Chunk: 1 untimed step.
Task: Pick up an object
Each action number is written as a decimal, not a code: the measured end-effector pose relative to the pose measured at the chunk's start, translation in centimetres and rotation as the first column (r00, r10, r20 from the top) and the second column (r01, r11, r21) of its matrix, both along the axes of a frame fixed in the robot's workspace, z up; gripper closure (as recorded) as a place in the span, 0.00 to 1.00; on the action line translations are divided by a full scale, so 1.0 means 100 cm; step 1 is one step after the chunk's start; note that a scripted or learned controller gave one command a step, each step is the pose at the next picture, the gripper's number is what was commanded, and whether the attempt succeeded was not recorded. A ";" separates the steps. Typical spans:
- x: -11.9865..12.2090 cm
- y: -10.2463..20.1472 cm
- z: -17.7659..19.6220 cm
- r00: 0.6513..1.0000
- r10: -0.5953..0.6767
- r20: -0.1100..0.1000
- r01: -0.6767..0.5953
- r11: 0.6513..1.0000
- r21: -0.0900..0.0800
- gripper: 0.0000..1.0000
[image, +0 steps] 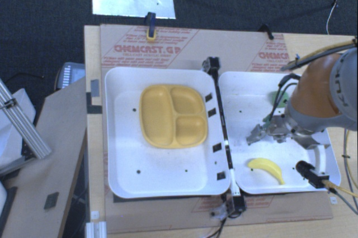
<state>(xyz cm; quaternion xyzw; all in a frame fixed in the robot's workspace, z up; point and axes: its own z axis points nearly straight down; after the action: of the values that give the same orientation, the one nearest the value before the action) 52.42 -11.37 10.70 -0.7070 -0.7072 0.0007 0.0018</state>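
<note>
- Two shallow white bins sit side by side on the bench (94, 136): left bin (120, 175), right bin (246, 83). Landmark for everything below: the black divider strip (219, 125) where the two bins meet.
- Left of the divider: a yellow three-compartment tray (172, 115) lies flat in the left bin, roughly mid-bin, slightly toward the far side, apart from the bin walls.
- Right of the divider, near the front wall of the right bin: a banana (267, 169), lying flat, curved, nothing touching it.
- Right of the divider, mid-bin: the hand (256, 134) is low in the right bin, pointing toward the divider, with the grey arm (319, 91) and its orange band behind it coming from the right.
- Hand state: cannot tell how far open it is; the tip is a small grey blur. Nothing is visibly held in it.
- Banana is nearer the front than the hand, and clearly apart from it.
- Something green (279, 98) shows on the far side of the hand, mostly hidden by the arm; can't identify it.
- Far side of the bins: a cardboard sheet (168, 47) printed "CHEMCAST GP" lies under both bins, with a yellow clamp (151, 27) at its far edge, left of the divider line.
</note>
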 end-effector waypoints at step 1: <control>0.002 -0.001 0.013 1.000 -0.001 0.005 0.001 1.000 -0.002 1.00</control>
<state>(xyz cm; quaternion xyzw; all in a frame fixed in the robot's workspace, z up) 52.59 -11.50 11.99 -0.7074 -0.7068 -0.0003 -0.0009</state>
